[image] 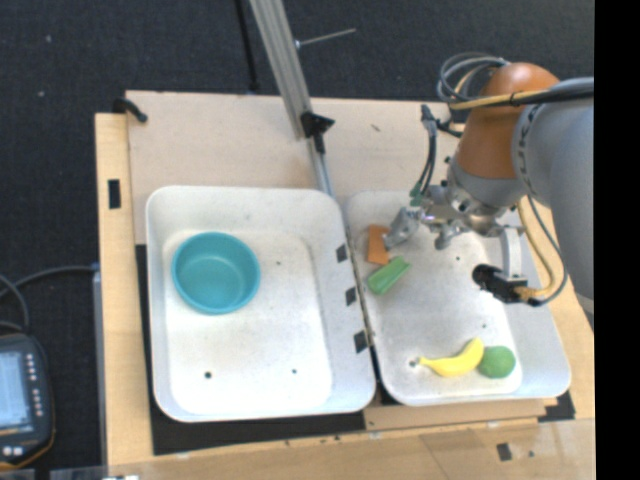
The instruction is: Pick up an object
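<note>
My gripper [421,232] hangs over the far part of the right bin [540,340], and its two fingers stand apart with nothing between them, so it is open. Its left finger [400,229] is just right of a small orange block [376,245] by the bin's left wall. Directly in front of the orange block lies a green block [387,276], tilted. At the bin's near edge, a yellow banana [452,360] lies next to a green ball [497,362].
The left bin [300,368] holds a teal bowl [216,271] at its far left. A slanted metal pole [285,58] rises from behind the bins, near the divider. The arm's wrist and cables [500,158] overhang the right bin's far right.
</note>
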`<state>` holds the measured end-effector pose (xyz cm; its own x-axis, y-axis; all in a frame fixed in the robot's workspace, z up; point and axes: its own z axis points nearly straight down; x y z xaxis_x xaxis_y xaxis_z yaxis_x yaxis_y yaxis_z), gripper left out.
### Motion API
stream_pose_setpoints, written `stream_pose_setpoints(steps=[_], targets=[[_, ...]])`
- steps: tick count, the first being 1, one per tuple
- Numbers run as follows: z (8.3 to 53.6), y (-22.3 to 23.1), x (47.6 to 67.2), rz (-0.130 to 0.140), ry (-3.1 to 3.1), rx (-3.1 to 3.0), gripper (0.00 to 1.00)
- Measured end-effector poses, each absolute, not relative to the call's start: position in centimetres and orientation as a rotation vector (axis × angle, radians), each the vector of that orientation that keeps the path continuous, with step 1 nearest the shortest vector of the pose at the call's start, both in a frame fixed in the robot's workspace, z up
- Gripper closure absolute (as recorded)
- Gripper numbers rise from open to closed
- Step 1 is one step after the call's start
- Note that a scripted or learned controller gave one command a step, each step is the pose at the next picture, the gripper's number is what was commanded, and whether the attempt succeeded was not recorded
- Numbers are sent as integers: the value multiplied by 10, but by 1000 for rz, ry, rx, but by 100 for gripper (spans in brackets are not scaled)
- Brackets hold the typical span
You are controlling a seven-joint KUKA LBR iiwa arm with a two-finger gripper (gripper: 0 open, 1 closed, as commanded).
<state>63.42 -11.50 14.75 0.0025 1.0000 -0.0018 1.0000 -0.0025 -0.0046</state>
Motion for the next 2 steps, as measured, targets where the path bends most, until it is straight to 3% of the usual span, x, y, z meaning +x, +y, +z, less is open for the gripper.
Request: stream_pose_setpoints(steps=[1,2], targets=[[101,-117,635,0,-2220,-2229,0],[116,-118,637,-6,-2217,-2236,100]])
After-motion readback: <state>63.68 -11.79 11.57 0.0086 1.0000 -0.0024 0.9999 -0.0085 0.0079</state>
